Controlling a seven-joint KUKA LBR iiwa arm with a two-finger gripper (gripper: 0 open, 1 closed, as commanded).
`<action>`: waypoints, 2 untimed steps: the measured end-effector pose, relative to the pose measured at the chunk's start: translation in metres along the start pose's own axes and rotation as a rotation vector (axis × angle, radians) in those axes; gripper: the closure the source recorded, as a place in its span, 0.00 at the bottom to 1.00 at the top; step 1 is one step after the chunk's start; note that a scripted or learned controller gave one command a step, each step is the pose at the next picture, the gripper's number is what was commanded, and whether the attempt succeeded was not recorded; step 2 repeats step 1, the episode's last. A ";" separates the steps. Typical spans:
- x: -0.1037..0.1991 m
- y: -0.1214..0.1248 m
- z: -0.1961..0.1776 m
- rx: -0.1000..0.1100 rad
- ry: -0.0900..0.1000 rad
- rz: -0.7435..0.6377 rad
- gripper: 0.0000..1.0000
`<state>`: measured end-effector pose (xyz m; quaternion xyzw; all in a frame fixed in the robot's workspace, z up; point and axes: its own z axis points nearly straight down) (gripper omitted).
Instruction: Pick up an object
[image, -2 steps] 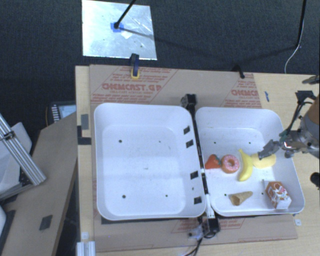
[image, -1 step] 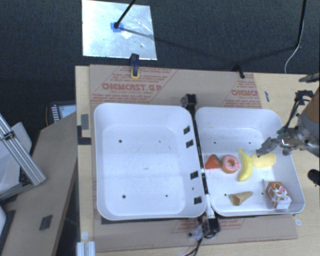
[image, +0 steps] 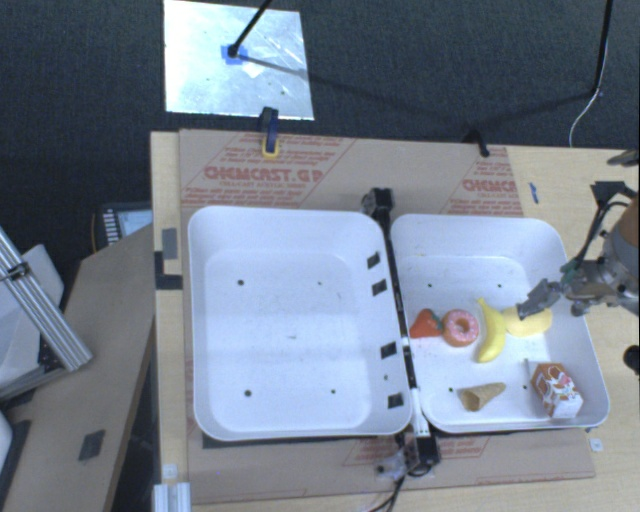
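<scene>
Where it enters rightward, arm (image: 610, 275) overhangs banana (image: 500, 328)

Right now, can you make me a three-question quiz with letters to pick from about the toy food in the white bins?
1. Which bin holds the toy food?
A. the left bin
B. the right bin
C. both bins

2. What colour is the banana?
A. yellow
B. blue
C. purple

3. How is the little box lying?
A. stacked on the donut
B. outside the bins on the bench
C. by itself near the right bin's front right corner

Answers:
1. B: the strawberry, donut, banana, cone and little box all lie in the right bin.
2. A: the banana is plainly yellow, and the gripper sits right at its far end.
3. C: the little box rests apart from the other toys, close to that corner.
</scene>
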<state>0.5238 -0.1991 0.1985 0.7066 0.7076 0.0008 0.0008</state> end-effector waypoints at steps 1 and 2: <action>-0.008 0.009 0.017 0.001 -0.001 0.000 0.00; -0.008 0.009 0.017 0.001 -0.001 0.000 0.00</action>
